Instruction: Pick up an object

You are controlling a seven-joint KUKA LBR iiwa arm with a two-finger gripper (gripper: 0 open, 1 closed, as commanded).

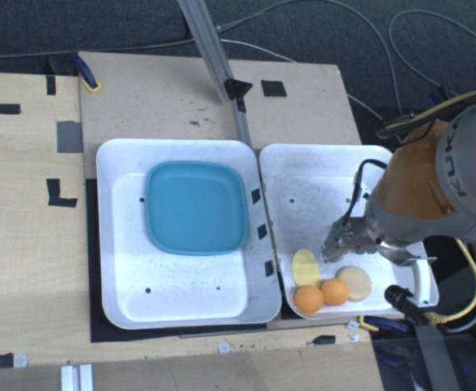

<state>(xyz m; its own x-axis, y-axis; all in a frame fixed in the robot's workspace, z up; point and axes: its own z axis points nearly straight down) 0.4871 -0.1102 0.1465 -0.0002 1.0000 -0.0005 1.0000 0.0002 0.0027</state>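
Even, soft light; slight blur

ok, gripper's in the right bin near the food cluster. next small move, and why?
Probably a short drop toward the yellow piece. The gripper sits just above and right of it, nothing visibly between its fingers. The two oranges and the cream piece crowd the bin's near corner, so the yellow piece looks the closest target.

The grey arm (434, 186) reaches in from the right, its orange band uppermost; the wrist bends downward and leftward. The gripper (336, 247) hangs low, pointing down.
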